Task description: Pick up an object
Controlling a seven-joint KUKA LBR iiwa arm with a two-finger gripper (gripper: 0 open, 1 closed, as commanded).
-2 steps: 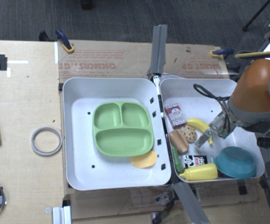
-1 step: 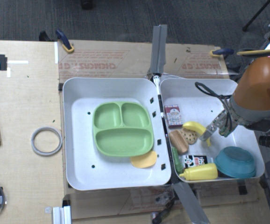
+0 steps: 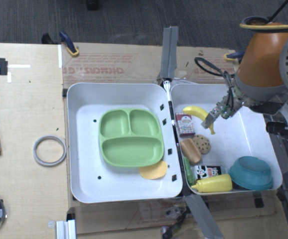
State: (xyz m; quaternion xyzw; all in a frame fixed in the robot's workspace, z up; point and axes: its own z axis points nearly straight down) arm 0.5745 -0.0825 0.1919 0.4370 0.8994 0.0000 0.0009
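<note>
Banana, the likely target, lies in the upper-left part of the right bin, curved, 1 end toward the red box just beside it. End effector hangs right at the banana's right end, tilted down-left from the arm at frame's upper right; can't tell if its tips are spread or pinched, and nothing visibly sits between them, so no grasp claimed. Angle looks chosen to reach under the fruit's curve w/o hitting the bin wall. Below: cookie, brown roll, yellow bottle along the bottom edge, blue bowl at lower right. Left bin holds a green divided tray w/ a yellow disc tucked at its lower edge. On the surface at far left, a grey ring.
</note>
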